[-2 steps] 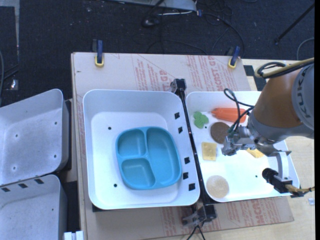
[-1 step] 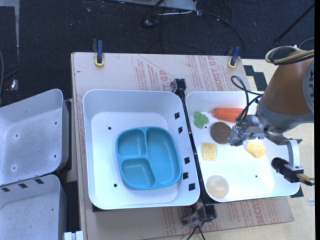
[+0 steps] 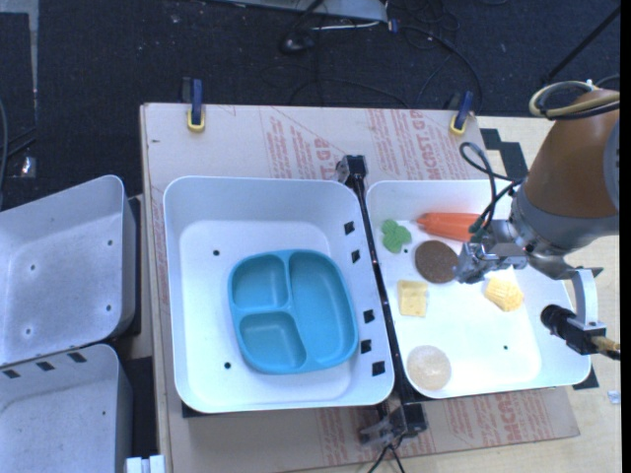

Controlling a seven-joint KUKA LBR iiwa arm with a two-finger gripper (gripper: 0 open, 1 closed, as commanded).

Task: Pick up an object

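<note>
My gripper (image 3: 473, 262) hangs low over the right bin (image 3: 513, 368), just right of a brown round disc (image 3: 434, 261). An orange carrot (image 3: 446, 225) lies behind the gripper, partly covered by it. A yellow ridged piece (image 3: 505, 294) sits just right of the gripper and below it in the view. A green leafy piece (image 3: 396, 235) lies at the bin's back left. A pale yellow square (image 3: 412, 299) and a cream round disc (image 3: 429, 367) lie toward the front left. Nothing shows between the gripper and any object.
The left bin (image 3: 197, 264) holds a blue divided plate (image 3: 292, 309). A black divider (image 3: 373, 274) runs between the two bins. The arm's orange and grey body (image 3: 577, 180) covers the right bin's back right corner. White trays (image 3: 59, 254) stand off the bench at the left.
</note>
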